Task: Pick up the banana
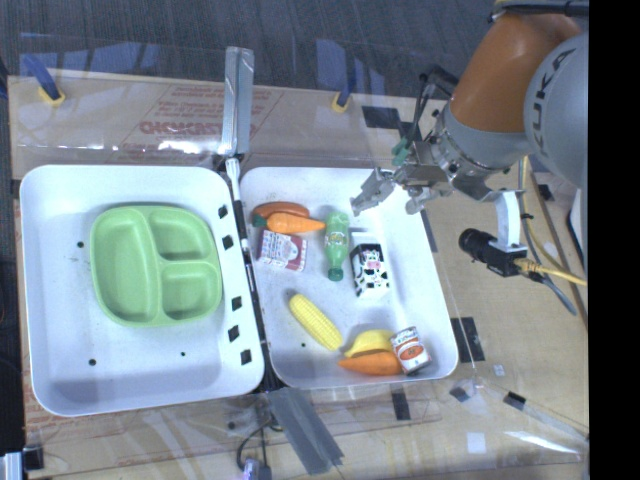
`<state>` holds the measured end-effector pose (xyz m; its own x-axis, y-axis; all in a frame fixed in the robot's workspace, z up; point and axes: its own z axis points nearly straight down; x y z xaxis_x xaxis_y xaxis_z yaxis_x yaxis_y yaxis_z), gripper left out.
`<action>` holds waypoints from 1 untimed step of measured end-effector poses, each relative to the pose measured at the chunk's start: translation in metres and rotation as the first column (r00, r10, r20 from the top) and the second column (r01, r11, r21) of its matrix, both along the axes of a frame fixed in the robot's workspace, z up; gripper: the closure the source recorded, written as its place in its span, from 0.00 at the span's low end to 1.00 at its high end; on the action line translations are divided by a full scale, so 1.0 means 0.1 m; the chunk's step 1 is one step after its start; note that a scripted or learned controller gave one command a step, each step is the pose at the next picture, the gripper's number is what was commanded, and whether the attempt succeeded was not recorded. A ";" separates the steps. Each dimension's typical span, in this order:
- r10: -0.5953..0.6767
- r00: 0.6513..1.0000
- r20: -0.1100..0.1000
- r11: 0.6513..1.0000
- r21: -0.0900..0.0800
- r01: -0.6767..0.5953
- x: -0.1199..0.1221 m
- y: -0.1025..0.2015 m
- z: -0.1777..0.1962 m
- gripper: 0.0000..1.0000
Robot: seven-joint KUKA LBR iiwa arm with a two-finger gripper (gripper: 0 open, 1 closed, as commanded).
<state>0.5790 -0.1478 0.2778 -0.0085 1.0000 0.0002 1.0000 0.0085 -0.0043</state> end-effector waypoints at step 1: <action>0.178 0.984 0.000 0.984 0.001 -0.178 -0.49 0.54 -1.22 0.00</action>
<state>0.5304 -0.0940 0.1555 -0.1861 0.9825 0.0011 0.9825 0.1861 -0.0047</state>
